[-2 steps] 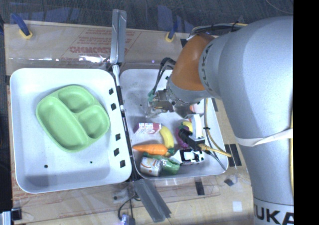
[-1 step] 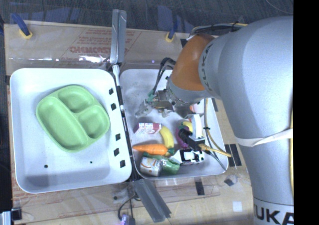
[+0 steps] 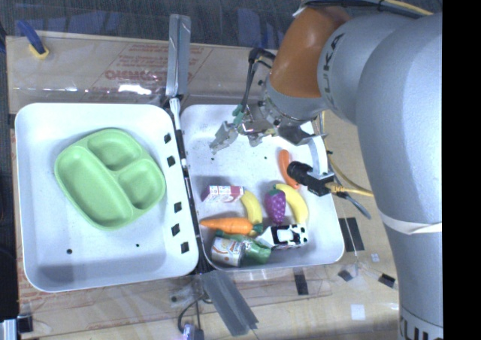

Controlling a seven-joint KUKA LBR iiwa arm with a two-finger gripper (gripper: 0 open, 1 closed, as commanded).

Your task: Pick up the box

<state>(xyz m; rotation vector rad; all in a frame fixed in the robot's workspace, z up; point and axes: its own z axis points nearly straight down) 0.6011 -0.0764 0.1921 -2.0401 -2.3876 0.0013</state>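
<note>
My own arm (image 3: 376,105) covers the right bin's (image 3: 197,116) upper right corner, and whatever lies under it I cannot see. My claw (image 3: 225,135) hangs over the bare upper part of that bin, with nothing between its fingers — whether they stand apart or together I cannot tell, the tips being too small and blurred. The box (image 3: 223,193) lies flat near the bin's left wall, white with red print, well apart from my claw and below it in the view. Just beside it crowd a carrot (image 3: 228,224), a banana (image 3: 251,207), purple grapes (image 3: 276,205) and a can (image 3: 228,250) — a black-and-white toy (image 3: 289,235) is partly hidden among them. The left bin (image 3: 45,256) holds a green divided plate (image 3: 110,176); open floor rings it.
</note>
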